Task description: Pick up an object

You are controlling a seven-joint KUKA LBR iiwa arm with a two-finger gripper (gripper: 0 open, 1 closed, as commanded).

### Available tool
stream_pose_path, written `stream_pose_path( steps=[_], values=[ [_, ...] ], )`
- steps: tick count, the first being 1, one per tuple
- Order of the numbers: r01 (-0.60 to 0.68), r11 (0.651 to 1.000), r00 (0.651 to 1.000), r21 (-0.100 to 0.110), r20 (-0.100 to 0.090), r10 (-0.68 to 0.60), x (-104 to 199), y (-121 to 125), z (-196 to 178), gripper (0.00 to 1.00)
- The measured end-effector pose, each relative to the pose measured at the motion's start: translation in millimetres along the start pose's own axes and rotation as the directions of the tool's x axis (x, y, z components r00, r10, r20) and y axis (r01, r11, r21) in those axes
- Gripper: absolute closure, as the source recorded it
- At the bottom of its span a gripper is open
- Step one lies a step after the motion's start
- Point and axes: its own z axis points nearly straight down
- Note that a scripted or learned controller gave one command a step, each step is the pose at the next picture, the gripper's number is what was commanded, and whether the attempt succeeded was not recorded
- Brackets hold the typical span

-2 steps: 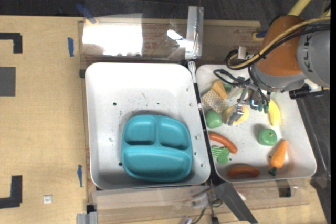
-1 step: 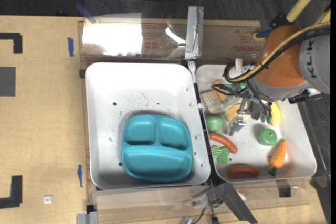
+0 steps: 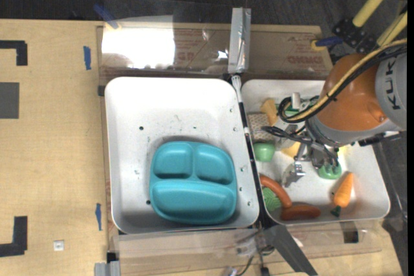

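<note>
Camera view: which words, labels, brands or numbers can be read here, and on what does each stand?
"KU", white letters cut off by the picture's edge, on the grey arm.
Reddish print on the cardboard behind the bins: too blurred to read.
Teal tray and toy food: no text that I can see.

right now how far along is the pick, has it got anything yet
Done: the arm has reached into the right bin, and its claw is low among the toy foods. In hand: nothing visibly held. The toy carrot and red sausage lie loose nearby. Left: close on one item and lift it out. The teal divided tray sits in the left bin.
</note>
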Motion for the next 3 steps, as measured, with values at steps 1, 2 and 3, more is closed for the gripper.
stream_pose_path(
  steps=[1, 2, 3],
  values=[
    [0.042, 0.999, 0.999, 0.000, 0.002, -0.042, -60.2, -11.3, 1.5, 0.00],
    [0.007, 1.000, 1.000, -0.001, 0.001, -0.007, -43.0, 3.1, 0.9, 0.00],
    [-0.042, 0.999, 0.999, -0.003, 0.002, 0.042, -36.4, 0.0, 0.8, 0.00]
  ],
)
